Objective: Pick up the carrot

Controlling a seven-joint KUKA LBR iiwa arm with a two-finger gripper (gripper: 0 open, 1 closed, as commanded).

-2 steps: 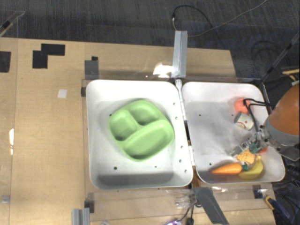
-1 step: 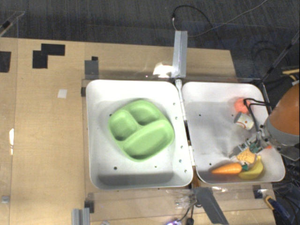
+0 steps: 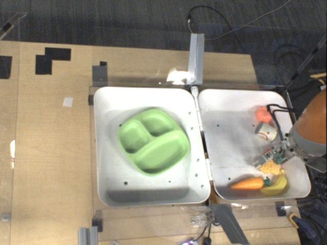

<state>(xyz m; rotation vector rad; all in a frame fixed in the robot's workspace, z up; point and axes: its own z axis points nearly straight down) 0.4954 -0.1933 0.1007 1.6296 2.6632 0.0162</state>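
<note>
A: Start nearest the camera. Where is the carrot?

B: The carrot (image 3: 247, 184) lies on its side on the floor of the right bin (image 3: 225, 137), close to the near wall, with its thick end pointing toward a yellow banana (image 3: 276, 184). The two look to be touching or nearly so; I can't say which.

A: And the gripper?

B: The gripper (image 3: 273, 156) is low in the same bin, just beyond the banana, above a small yellow piece (image 3: 269, 168). It sits beside the carrot's thick end, not over it. Whether it is open or closed I cannot tell, because it reads as a dark tangle at this size. Nothing shows as held in it.

A: So which step is this?

B: I'd judge it the approach. The carrot is on the bin floor and not yet grasped.

A: What does the next move call for?

B: Probably a shift toward the near wall and to the camera's left, to centre over the carrot's middle. The grip should cross its short width. The banana crowds one end and the wall crowds the side, so a bite nearer the thin end may be cleaner.

A: Further back?

B: A small white object (image 3: 266, 132) and a pink one (image 3: 263, 114) sit beyond the gripper, well clear of the carrot. The arm (image 3: 312, 124) comes in past the right rim. The left bin (image 3: 110, 137) holds a green divided plate (image 3: 154, 141).
</note>
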